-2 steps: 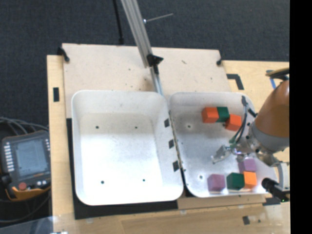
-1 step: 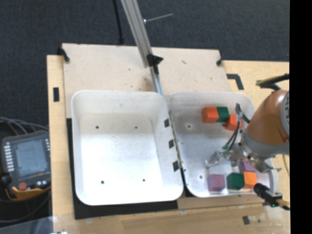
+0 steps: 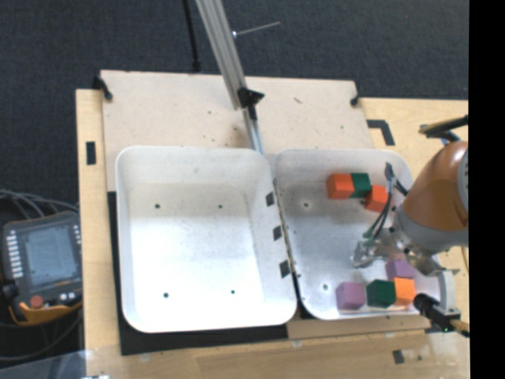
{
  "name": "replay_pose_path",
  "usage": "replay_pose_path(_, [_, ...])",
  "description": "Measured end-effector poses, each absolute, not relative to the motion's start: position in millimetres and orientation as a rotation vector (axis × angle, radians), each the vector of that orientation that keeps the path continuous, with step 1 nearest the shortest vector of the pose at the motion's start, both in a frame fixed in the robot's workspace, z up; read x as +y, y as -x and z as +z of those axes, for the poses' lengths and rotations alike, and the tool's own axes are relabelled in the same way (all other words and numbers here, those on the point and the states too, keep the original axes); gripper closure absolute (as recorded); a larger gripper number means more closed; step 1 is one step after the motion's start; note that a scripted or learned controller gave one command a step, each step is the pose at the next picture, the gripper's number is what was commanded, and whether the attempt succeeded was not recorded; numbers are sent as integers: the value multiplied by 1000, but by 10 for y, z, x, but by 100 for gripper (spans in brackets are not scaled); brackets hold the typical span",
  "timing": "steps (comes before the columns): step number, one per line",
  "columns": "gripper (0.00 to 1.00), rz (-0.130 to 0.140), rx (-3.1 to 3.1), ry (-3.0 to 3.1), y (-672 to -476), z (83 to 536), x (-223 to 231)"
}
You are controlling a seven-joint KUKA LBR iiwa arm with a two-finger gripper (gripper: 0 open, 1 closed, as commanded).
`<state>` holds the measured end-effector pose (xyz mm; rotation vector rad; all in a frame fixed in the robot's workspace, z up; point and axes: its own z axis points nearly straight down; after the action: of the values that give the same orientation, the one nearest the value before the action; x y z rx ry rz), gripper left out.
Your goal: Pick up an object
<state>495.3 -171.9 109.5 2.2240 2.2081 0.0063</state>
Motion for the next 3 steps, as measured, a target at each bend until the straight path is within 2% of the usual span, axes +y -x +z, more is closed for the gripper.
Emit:
replay_pose_path(1, [100, 6, 2219, -2212, -4981, 1737, -1746])
replay_pose_path(2, [100, 5, 2220, -2212, -4981, 2175, -1744])
replay_pose_path(3, [100, 4, 2224, -2213, -4996, 2381, -1754])
